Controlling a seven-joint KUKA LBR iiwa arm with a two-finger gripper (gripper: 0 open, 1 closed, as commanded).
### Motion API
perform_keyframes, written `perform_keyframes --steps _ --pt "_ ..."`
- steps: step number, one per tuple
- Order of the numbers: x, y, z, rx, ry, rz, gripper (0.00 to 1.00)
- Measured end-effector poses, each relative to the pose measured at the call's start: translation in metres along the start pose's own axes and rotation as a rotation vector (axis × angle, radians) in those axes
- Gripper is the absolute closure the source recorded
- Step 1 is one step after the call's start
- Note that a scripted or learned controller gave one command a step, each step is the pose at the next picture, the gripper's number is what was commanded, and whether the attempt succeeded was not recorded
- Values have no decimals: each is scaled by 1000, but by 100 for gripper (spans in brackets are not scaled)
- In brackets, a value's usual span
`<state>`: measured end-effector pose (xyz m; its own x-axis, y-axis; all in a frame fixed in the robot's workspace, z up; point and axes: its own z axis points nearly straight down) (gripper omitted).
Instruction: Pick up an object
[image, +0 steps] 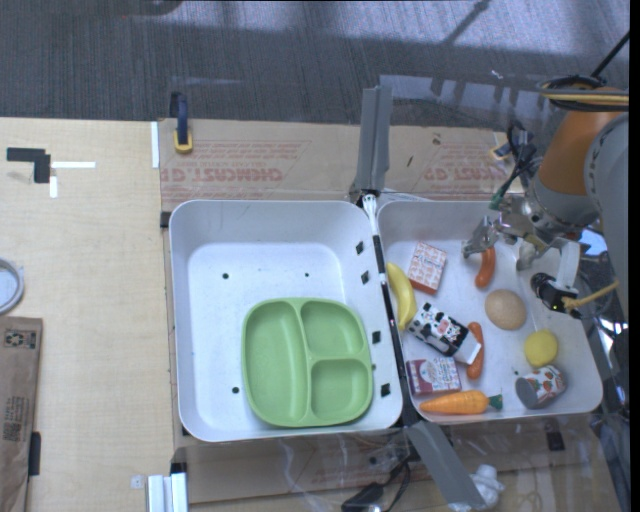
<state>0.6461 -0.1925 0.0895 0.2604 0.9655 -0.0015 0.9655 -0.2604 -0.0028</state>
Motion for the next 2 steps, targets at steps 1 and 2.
perform_keyframes --steps 1,2 --pt "1 0 -6 3 -3 -5 100" --pt "60 -3 -104 0 0 42 100"
